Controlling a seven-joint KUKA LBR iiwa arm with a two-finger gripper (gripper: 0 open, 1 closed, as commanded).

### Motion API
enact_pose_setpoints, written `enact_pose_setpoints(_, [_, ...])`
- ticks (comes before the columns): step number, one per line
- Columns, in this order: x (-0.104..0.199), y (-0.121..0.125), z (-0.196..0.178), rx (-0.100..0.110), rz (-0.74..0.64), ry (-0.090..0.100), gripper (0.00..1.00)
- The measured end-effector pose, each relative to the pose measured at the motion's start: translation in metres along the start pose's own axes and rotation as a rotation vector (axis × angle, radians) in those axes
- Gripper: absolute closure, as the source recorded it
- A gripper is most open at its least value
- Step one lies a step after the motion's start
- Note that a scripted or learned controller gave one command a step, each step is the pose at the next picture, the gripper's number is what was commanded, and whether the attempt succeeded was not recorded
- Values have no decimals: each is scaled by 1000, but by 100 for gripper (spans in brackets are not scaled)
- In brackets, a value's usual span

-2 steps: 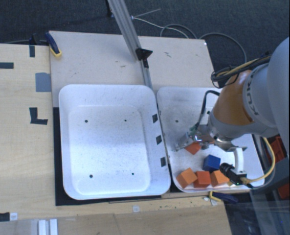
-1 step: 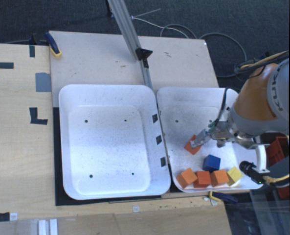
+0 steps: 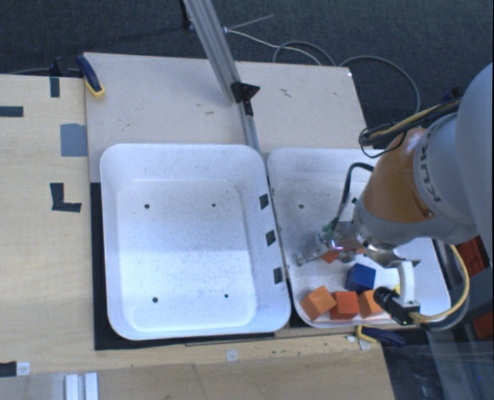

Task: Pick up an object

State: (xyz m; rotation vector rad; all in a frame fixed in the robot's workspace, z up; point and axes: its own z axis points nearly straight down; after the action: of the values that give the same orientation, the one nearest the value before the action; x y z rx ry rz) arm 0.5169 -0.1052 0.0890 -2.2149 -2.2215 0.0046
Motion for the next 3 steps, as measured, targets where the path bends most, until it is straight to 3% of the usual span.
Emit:
enact_pose_setpoints(1, [16,16,-2,-4,0,-1,0])
enact_pose_setpoints(2, [15,15,-12,-1,1,0,100])
enact_pose_setpoints(3, [22,39,-103,-3,2,-2,100])
